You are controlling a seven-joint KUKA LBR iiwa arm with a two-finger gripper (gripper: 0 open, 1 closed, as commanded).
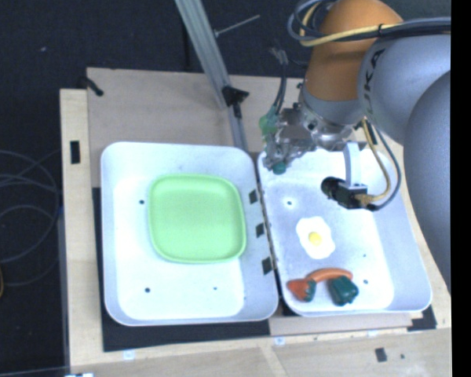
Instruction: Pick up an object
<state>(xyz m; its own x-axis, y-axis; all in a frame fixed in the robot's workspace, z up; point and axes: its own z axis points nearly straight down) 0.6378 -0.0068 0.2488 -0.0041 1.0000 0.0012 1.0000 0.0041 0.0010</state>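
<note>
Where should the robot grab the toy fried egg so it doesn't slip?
Probably across the fried egg at its white edges, coming straight down from above. It lies flat in the right bin with open space around it, so the jaws could likely straddle its narrower width.

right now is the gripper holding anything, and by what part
Cannot be told. The gripper sits at the right bin's far left corner, away from the fried egg toy; nothing shows in it.
</note>
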